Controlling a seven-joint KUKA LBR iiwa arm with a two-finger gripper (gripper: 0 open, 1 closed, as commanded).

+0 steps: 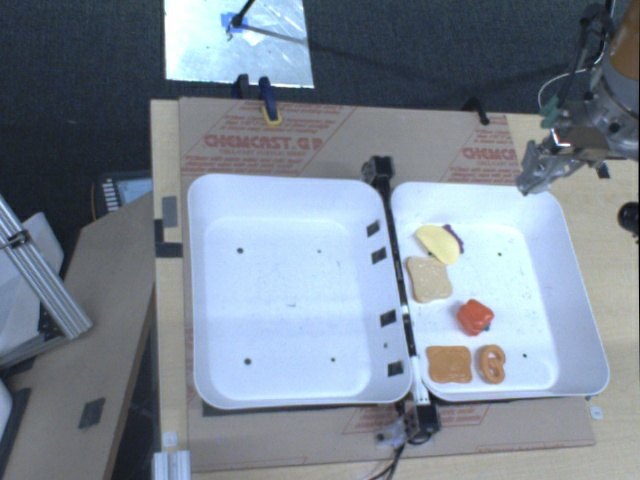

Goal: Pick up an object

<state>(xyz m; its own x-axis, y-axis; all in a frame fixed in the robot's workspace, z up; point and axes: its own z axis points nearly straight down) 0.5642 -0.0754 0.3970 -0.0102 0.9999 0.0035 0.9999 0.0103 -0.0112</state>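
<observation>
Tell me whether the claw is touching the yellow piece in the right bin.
Apart. The camera view shows the claw at the right bin's far corner, with bare white floor between it and the yellow piece.

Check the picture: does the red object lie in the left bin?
No. The red object lies in the right bin, with the other food pieces.

Hand point(538, 171) above right bin's point(560, 268) far corner, red toy point(475, 316) inside
</observation>
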